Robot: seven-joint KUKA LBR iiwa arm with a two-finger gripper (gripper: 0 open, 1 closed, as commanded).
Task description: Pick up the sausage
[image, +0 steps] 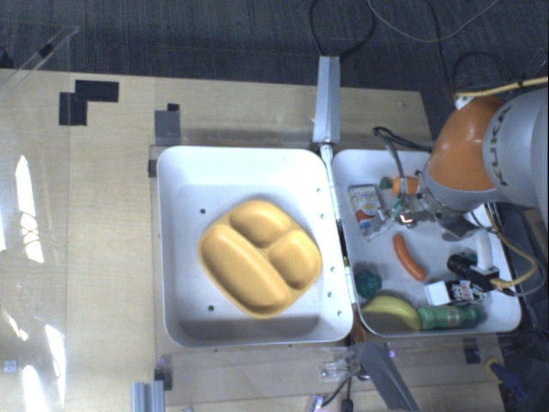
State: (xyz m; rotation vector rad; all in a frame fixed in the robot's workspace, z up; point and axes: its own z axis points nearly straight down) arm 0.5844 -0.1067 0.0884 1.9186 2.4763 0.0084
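The sausage (409, 257), a short orange-red link, lies slantwise on the floor of the right bin (508, 320), near its middle. My gripper (407, 213) hangs just above the sausage's upper end, below the grey arm with its orange band (461, 151). Nothing is seen held in it. The arm covers the bin's upper right part.
Around the sausage lie a small printed packet (364, 202), a teal lump (369, 280), a banana (390, 309), a green cucumber (450, 318) and a black-and-white item (463, 283). The left bin (180, 187) holds a big yellow bun-shaped object (260, 254).
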